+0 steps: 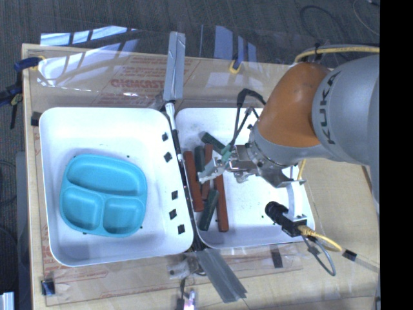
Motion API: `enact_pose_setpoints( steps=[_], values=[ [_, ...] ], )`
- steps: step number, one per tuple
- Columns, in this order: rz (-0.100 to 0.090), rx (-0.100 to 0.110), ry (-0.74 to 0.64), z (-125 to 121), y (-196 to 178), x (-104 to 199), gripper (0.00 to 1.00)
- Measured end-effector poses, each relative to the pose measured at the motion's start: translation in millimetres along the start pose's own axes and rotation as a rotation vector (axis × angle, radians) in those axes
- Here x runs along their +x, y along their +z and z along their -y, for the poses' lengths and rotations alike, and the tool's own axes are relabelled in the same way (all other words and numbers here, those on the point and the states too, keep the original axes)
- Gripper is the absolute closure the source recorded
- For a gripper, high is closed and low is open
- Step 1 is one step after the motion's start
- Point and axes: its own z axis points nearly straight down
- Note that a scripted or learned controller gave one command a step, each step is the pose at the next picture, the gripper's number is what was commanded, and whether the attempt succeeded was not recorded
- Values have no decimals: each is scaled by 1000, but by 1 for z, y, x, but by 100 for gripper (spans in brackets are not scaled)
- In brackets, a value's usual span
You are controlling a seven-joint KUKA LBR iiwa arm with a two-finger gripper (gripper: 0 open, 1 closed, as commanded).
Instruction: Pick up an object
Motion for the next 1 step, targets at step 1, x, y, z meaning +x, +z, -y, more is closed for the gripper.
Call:
enact_pose_setpoints(
  steps=[1],
  values=[
    [5,-8,-65,-35,87,-15,0]
  ],
)
